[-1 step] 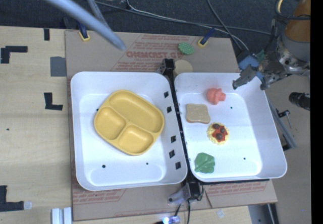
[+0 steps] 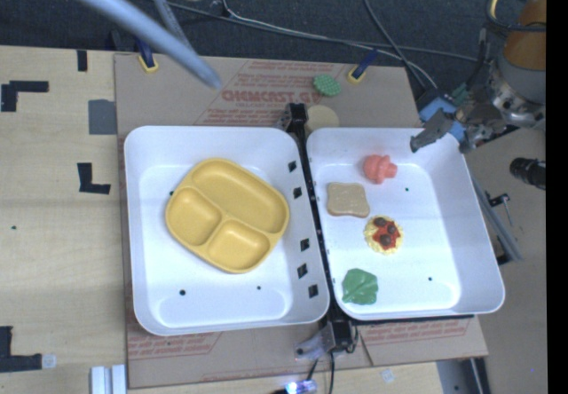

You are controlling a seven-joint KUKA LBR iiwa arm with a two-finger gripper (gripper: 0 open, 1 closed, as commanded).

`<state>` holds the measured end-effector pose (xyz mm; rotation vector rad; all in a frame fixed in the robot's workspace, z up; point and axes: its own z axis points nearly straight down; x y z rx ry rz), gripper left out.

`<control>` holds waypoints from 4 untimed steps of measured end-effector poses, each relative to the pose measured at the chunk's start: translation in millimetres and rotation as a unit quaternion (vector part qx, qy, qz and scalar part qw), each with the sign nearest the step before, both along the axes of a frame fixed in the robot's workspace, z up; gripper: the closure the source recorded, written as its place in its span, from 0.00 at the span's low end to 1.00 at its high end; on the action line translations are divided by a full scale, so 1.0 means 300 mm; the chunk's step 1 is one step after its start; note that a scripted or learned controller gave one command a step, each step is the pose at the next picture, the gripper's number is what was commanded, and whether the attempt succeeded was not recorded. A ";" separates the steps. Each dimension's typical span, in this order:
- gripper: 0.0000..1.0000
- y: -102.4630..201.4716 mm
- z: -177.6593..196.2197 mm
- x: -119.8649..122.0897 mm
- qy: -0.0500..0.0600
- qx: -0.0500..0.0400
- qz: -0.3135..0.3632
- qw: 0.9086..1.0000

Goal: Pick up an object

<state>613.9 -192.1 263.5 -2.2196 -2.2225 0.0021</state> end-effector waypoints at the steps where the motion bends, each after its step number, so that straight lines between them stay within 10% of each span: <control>1: 0.00 0.012 -0.202 0.022 0.002 0.000 0.000 1.000; 3: 0.00 -0.010 -0.588 0.033 0.001 -0.001 0.000 1.000; 4: 1.00 -0.008 -0.545 0.037 0.000 0.000 0.001 1.000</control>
